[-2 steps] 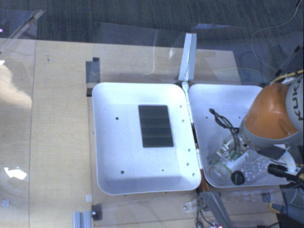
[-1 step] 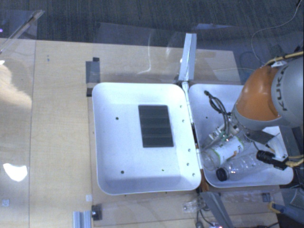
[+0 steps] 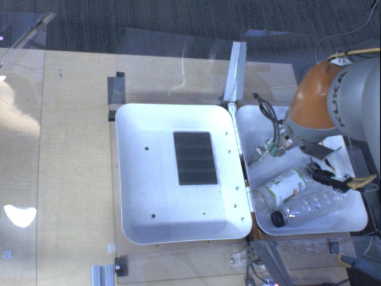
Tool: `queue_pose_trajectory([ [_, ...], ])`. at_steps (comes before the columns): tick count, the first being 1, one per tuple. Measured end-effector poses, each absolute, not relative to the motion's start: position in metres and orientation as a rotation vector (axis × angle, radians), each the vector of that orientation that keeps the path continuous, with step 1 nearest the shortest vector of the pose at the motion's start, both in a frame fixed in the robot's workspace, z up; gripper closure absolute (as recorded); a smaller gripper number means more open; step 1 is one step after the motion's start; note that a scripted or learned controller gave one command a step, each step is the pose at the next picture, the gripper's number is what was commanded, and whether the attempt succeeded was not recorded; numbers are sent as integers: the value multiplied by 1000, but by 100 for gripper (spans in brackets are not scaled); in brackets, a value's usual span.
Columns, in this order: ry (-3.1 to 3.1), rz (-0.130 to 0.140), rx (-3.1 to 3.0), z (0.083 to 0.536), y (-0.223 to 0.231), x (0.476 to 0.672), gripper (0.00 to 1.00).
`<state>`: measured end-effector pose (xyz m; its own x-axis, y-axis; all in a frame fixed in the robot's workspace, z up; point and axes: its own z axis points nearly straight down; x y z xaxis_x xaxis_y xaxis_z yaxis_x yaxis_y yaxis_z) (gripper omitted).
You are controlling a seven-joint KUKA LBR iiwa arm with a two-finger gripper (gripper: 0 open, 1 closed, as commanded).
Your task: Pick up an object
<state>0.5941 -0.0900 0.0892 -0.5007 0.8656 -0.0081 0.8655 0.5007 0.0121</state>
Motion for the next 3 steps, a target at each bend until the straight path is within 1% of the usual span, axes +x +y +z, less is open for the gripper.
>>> queue_pose_trajectory([
  [1, 2603, 5, 1746, 165, -131, 489, 0],
  [2, 2416, 5, 1997, 178, -140, 489, 0],
  [3, 2263, 38, 2115, 142, -106, 559, 0],
])
